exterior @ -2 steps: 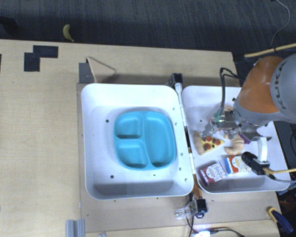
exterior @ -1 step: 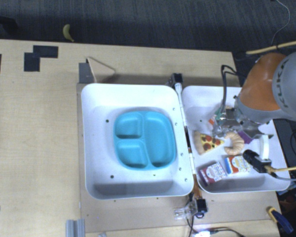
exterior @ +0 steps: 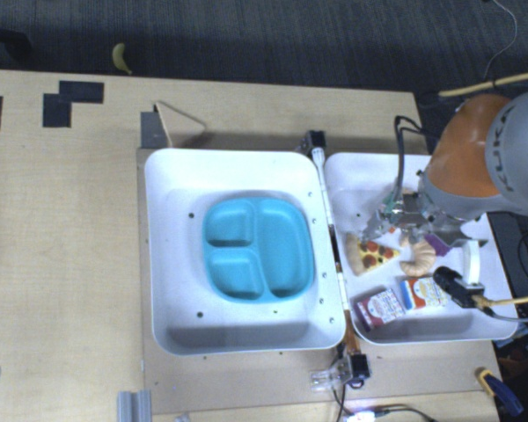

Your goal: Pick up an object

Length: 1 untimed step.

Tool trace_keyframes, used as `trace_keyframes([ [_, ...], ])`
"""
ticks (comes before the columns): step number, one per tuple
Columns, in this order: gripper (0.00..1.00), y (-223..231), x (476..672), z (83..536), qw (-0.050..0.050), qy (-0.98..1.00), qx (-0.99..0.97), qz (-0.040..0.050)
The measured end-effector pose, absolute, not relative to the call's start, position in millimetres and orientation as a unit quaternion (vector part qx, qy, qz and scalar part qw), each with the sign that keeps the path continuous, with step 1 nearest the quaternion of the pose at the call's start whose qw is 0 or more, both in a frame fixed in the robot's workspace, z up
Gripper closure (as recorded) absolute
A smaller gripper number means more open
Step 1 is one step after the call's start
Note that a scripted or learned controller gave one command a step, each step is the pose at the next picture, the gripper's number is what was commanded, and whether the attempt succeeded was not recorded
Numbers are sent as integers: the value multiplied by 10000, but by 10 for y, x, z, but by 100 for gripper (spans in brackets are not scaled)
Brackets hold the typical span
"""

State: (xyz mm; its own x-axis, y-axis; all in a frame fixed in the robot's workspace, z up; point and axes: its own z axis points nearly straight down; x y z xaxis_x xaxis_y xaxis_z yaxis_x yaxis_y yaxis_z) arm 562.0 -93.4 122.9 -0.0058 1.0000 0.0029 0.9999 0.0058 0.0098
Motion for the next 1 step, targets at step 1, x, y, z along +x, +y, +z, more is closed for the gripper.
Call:
trace_keyframes([
  [1,0,-887,5123,897,66,7078,7063,59],
])
